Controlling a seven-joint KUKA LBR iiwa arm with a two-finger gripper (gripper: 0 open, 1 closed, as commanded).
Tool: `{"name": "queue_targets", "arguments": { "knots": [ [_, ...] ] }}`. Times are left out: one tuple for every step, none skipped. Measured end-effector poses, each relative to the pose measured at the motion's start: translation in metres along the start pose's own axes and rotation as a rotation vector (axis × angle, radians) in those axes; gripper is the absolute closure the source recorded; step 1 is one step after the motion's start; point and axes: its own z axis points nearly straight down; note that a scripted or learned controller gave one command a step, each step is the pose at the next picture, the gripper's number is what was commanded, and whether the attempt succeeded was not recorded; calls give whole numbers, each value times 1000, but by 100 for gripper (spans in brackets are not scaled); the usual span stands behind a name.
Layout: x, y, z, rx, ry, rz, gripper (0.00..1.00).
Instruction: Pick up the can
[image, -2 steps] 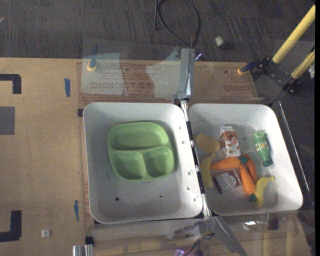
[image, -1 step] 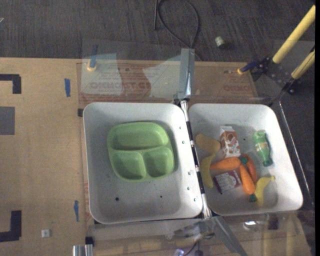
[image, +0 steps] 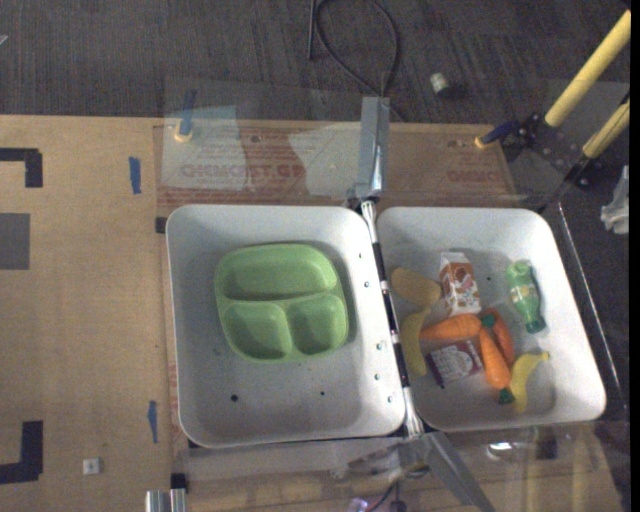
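The can (image: 455, 362), small with a purple and white label, lies in the right white bin (image: 570, 400) near its front left. An orange carrot (image: 453, 327) rests just behind the can. A second carrot (image: 496, 355) lies at its right side. A yellow banana (image: 412, 341) lies at its left, along the bin's inner wall.
The right bin also holds an orange and white carton (image: 459, 283), a green bottle (image: 524, 295), a tan oval piece (image: 415, 287) and another banana (image: 524, 376). In the left bin (image: 200, 400) sits a green divided plate (image: 283, 301). Yellow-handled tools (image: 590, 65) stand at the back right.
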Motion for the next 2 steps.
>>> {"name": "queue_targets", "arguments": {
  "knots": [
    [15,51,-54,-3,-1,116,100],
    [33,93,-54,-4,-1,183,100]
  ]
}}
